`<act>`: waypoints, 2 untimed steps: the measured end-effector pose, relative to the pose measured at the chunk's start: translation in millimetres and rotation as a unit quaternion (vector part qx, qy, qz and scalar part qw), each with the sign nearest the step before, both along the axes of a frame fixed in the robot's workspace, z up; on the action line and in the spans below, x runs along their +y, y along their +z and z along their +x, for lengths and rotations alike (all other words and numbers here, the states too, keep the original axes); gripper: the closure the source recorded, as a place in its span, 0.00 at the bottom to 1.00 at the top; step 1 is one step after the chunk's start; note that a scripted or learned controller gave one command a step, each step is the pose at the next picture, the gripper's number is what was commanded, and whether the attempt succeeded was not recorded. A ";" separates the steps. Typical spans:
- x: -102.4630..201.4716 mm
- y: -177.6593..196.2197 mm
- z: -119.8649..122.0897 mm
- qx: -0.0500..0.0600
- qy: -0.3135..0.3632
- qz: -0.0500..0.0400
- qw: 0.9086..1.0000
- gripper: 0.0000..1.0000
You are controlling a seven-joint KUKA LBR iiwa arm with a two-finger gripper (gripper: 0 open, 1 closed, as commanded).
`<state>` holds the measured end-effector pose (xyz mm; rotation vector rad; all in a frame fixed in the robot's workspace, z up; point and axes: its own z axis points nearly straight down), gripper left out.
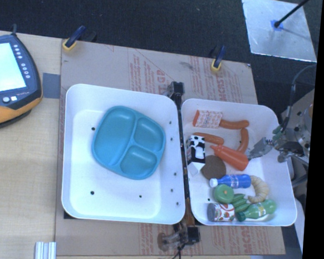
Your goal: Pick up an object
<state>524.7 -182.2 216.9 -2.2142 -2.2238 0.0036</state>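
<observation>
My gripper (272,151) hangs over the right side of the right bin (289,186), open, with nothing between its fingers. One fingertip (257,150) points at the orange carrot (230,156), just right of its thick end. Around it lie an orange-and-white box (207,119), a straight sausage (234,124), a curved sausage (244,139), a black-and-white toy (197,148), a brown lump (213,168) and a blue bottle (233,181).
The left bin (73,192) holds a blue divided plate (130,143). The right bin's front corner is crowded with a beige pastry (262,187), green toys (256,209) and a small can (221,212). A tablet (6,80) lies at the far left.
</observation>
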 end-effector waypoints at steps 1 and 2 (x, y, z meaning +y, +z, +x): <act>26.2 -123.5 36.1 -0.002 0.001 -0.001 1.000 0.00; 25.3 -112.9 36.4 -0.002 0.002 -0.001 1.000 1.00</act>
